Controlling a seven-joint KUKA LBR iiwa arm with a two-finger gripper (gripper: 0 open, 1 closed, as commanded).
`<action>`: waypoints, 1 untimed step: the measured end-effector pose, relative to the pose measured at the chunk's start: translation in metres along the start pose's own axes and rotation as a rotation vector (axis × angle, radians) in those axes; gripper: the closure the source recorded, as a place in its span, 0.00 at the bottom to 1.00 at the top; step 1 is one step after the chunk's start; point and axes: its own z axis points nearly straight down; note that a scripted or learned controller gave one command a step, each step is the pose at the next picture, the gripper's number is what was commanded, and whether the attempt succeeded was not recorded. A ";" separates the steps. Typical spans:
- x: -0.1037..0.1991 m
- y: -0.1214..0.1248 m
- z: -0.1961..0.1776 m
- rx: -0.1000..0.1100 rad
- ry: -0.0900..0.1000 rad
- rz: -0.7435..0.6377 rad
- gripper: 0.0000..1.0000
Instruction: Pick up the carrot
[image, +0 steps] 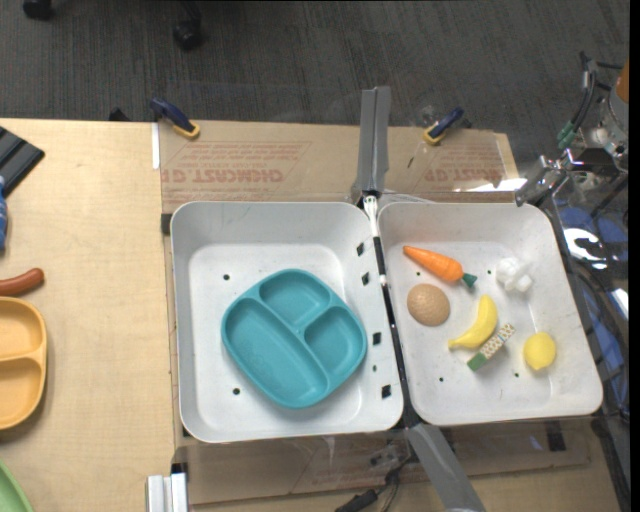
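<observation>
Camera view: hand (540, 186) at right bin's (560, 400) far corner, finger spread unclear; carrot (437, 263) apart, untouched.

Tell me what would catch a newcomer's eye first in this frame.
Probably the teal divided plate, lying alone in the left bin. Next, the bright cluster in the right bin: the orange carrot near its upper left, a tan egg just below it, a banana in the middle and a lemon to the right.
</observation>
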 end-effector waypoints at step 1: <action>0.064 -0.011 0.159 0.001 0.001 -0.052 0.00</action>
